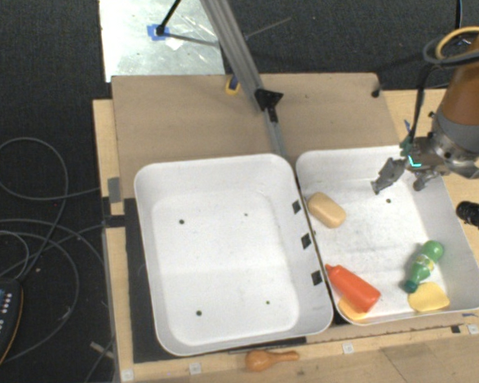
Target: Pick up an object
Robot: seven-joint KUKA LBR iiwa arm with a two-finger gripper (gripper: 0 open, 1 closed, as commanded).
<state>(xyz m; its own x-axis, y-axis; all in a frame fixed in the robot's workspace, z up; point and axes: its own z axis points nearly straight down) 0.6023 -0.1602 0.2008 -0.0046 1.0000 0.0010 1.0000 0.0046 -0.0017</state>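
The claw (402, 175) hangs with its fingers apart and holds nothing, over the right bin (361, 170). Below it lie a tan block (326, 210), orange block (352, 287), and green bottle (423, 265).

Both bins are white: the left bin (156, 233) is speckled with a few dark dots, and the right bin (364, 219) holds a tan oval block (326, 210), an orange-red wedge (352, 286), a green bottle (423, 264) and a yellow piece (428, 298). The bench (185, 117) is light brown. An orange-brown gourd shape (271, 358) lies at its near edge.
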